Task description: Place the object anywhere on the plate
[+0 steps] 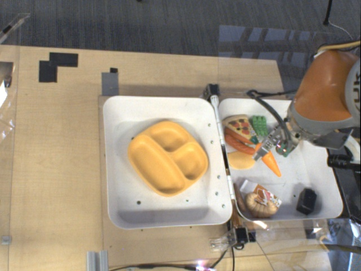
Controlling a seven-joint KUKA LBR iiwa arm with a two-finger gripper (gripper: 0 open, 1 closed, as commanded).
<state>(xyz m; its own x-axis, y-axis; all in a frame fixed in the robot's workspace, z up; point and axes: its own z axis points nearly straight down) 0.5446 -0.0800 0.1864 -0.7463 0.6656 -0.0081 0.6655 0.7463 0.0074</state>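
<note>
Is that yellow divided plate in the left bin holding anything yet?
Empty. The yellow plate shows only bare compartments. The toy foods, such as the carrot and pizza slice, lie in the right bin.

We are looking at a robotics lab: a wooden bench (56, 168) bearing fixed white bins (163, 109), cables trailing over grey carpet (169, 16).

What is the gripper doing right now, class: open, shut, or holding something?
Gripper: over the right bin, by the carrot; open or shut cannot be told.
</note>
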